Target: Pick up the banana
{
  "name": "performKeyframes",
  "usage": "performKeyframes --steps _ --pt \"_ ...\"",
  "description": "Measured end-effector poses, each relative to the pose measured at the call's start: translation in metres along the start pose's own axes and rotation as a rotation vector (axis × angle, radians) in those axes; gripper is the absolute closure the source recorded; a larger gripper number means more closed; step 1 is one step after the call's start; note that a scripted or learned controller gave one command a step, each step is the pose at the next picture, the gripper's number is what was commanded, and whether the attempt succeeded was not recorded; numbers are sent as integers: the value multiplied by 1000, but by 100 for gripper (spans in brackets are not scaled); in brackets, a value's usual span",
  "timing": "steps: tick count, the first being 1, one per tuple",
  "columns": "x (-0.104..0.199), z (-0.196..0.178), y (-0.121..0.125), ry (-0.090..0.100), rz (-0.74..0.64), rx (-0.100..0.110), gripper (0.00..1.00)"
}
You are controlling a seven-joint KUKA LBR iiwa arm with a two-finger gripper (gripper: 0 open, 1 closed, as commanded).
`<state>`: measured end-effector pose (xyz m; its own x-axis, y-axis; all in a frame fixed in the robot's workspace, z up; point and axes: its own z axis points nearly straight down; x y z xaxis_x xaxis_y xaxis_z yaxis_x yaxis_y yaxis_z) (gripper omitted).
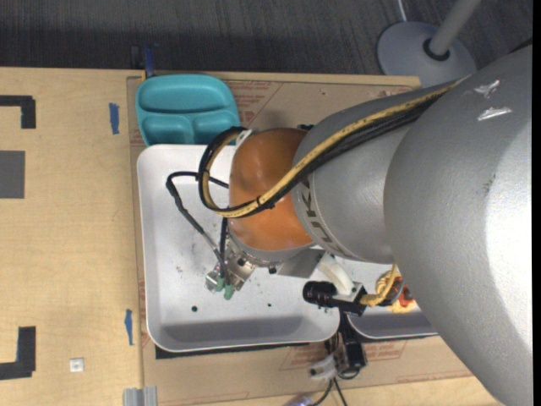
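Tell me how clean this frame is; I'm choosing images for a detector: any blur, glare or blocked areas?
In the camera view, the arm sits close to the lens, looks soft and hides most of the right bin; the left bin is evenly lit, with only faint shadow beneath the gripper; the teal tray and bench are sharp, without strong glare.

Two white bins (161,252), one teal tray (186,108), one arm (406,184).

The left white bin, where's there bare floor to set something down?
Left white bin: bare floor along its left wall, from the teal tray corner down to the front rim, and along the front below the gripper. Its right side is crowded by the arm and black cables.
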<state>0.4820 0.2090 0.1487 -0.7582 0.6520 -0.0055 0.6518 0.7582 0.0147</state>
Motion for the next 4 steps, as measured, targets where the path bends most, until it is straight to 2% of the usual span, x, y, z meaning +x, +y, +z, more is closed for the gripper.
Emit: performKeyframes --steps 2,3,4 --pt "-1 -20 2 -3 0 -6 100" --pt "9 60 8 4 -96 9 100" --pt "9 50 9 3 -95 6 100"
